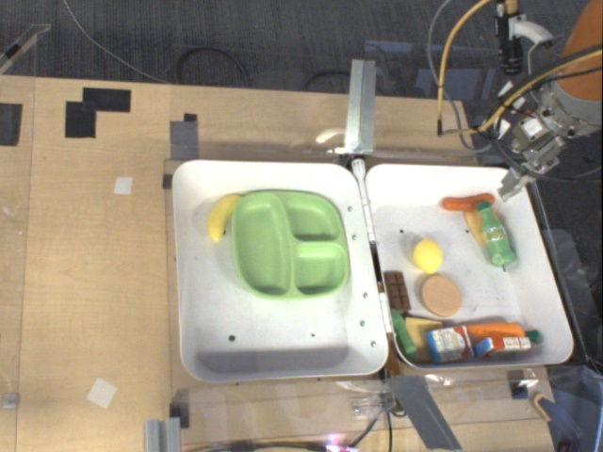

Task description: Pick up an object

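We see the gripper (513, 185) poised over the far right rim of the right bin (556, 281), its tip just beside the red hot dog (466, 201) and the green bottle (497, 237); whether its jaws are open or closed we cannot tell, and nothing appears between them. The yellow lemon (428, 255), a round tan cookie (441, 296), a chocolate bar (398, 290) and a row of cartons (466, 342) lie well nearer the front wall. In the left bin (188, 281) a green divided tray (287, 243) sits touching a banana (222, 217). We judge this the approach step, with no object yet taken; the next move calls for a descent onto the hot dog or bottle, aligned across its narrow side.
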Controlling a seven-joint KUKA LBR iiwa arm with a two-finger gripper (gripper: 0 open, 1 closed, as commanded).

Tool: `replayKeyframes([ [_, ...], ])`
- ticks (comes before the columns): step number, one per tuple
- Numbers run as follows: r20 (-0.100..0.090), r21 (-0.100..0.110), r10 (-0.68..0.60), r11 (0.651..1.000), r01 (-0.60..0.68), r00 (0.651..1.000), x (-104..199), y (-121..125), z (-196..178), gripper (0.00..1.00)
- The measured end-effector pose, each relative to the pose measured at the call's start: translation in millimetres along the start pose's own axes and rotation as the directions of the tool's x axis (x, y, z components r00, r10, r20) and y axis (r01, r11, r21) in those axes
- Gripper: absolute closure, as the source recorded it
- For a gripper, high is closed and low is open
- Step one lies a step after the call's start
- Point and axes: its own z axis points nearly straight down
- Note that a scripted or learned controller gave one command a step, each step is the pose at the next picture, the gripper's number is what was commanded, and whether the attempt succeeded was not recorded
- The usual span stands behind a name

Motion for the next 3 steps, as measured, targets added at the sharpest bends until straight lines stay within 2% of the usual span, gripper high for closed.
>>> replayKeyframes([
  [1,0.01,-0.015,-0.19,0.982,0.19,0.982,2,18,100,1.0],
  [2,-0.002,-0.005,-0.278,0.961,0.278,0.961,-15,-21,6,1.0],
  [3,0.002,-0.001,-0.274,0.962,0.274,0.962,-16,-22,-3,1.0],
])
